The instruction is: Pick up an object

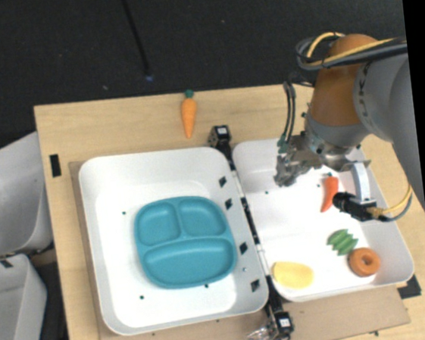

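From the overhead camera, the arm (356, 88) leans in from the right, and its gripper (292, 170) hangs low over the far end of the right bin (279, 219). From here I cannot tell how the tool is set, and I see nothing caught in it.

4 small toys lie in that bin, any of which would serve the task. A slim orange carrot piece (327, 193) lies just beside the gripper, toward the near side; it looks the likeliest target, going only by how close it is. Further toward the front edge lie a ridged green pod (342, 241), a brown ring like a doughnut (365, 261) and a smooth, rounded yellow piece (293, 274). All look like moulded plastic play food, small and slippery, so a pinch could easily slide off.

The left bin (103, 216) holds a teal plate (184, 240) with 3 compartments, lying flat in the middle. A second carrot (189, 114), with a green top, lies on the bare wooden bench (115, 119) behind the bins, probably out of play.
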Robot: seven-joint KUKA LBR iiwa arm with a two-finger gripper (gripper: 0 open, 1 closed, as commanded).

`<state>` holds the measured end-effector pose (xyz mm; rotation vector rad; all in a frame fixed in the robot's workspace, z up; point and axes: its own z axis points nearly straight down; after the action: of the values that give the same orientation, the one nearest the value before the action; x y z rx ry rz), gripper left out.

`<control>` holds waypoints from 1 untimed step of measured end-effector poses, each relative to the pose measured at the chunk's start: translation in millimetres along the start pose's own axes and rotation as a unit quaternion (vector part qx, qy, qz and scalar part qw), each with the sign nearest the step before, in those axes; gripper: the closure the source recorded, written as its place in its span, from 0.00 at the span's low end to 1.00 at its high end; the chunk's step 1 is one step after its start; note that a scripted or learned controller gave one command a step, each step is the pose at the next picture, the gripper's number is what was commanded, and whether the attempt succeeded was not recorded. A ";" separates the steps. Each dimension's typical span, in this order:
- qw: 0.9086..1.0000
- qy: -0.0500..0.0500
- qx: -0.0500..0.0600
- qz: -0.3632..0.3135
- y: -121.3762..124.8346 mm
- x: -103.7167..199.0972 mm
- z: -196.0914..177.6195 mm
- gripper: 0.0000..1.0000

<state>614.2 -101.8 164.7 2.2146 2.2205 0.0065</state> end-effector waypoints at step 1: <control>1.000 0.000 -0.001 0.000 10.7 -0.8 -61.1 1.00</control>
<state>624.5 -102.6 225.9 2.2131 2.2192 0.0076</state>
